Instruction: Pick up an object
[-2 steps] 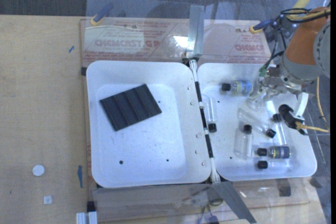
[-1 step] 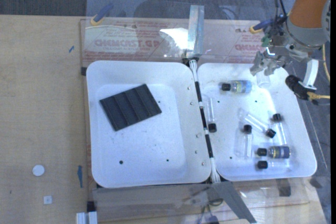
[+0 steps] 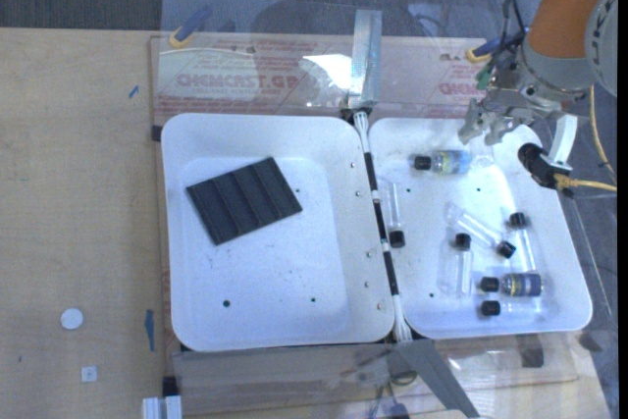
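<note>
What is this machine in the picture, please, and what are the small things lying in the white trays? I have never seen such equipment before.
This is one picture, taken by a fixed camera above a bench, looking down at a slant. The grey and orange machine at the upper right is a robot arm. At its end is a gripper, a two-finger tool for picking things up. It hovers over the far edge of the right bin, and nothing is seen between its fingers.

Two shallow white bins stand side by side. The left bin holds one dark ribbed pad. The right bin holds several small clear vials with black caps, lying scattered; one vial lies just below the gripper. The arm's job is to pick up an object.
</note>
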Action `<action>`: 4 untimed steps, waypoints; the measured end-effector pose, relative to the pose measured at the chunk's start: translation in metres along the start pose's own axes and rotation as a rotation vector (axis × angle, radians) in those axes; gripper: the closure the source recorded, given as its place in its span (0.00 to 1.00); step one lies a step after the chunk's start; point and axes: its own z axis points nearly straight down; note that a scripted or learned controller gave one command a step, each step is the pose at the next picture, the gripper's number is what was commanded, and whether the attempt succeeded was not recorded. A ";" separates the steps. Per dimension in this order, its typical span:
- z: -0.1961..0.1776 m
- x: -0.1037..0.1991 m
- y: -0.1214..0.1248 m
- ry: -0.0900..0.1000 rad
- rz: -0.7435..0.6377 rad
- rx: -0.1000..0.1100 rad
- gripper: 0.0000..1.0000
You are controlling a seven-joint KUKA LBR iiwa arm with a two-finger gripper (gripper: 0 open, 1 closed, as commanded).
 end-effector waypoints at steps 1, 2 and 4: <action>-0.035 0.019 -0.002 -0.001 0.001 -0.004 1.00; -0.028 0.031 -0.002 0.000 0.092 0.000 1.00; 0.060 0.005 -0.036 0.001 0.068 0.000 0.00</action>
